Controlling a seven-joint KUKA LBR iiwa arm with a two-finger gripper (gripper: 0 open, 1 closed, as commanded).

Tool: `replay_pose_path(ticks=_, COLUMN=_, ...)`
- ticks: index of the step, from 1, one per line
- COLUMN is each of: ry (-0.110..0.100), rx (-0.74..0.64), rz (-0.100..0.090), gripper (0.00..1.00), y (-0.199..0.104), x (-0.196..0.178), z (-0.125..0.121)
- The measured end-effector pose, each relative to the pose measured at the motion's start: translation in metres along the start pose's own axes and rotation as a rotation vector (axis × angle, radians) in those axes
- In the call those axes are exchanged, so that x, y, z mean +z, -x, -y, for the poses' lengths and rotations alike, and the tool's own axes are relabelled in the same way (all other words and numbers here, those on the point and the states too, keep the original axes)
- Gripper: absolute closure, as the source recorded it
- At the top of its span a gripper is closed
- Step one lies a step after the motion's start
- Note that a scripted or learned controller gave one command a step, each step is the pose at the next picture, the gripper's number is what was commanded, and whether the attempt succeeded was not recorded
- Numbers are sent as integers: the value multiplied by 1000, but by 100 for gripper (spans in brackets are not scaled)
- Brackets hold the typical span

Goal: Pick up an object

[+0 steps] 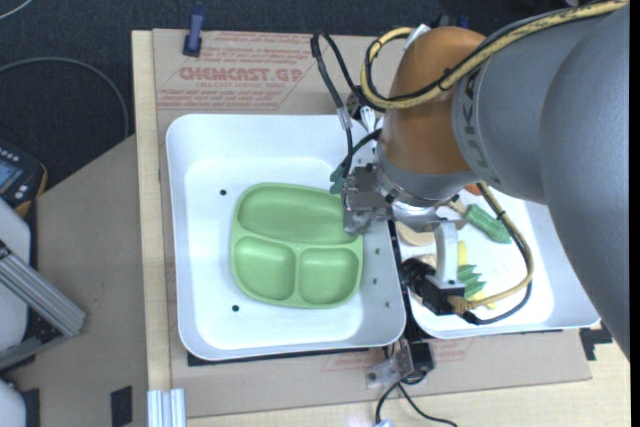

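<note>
From above, the surface point(240, 75) carries two shallow white bins side by side. The left white bin point(200, 215) holds one pale green plastic divided plate point(290, 250) with three compartments, lying flat near the bin's middle. The right white bin point(560, 300) holds a few small green and yellow pieces point(490, 225), probably toy food, too hidden by the arm to count. The hand point(358, 205) sits at the plate's upper right rim; whether it grips the plate, I cannot tell.
</note>
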State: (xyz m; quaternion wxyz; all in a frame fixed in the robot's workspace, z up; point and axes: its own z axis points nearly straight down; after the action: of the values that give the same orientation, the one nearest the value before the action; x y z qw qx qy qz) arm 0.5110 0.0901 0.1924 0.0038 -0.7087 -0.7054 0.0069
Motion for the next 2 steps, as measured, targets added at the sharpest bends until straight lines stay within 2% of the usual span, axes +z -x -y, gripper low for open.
replay_pose_path(ticks=1, ry=29, rx=-15, rz=-11, gripper=100, y=-81, x=-114, z=-26)
replay_pose_path(ticks=2, ry=3, rx=-11, rz=-3, gripper=100, y=-138, x=-23, z=-10)
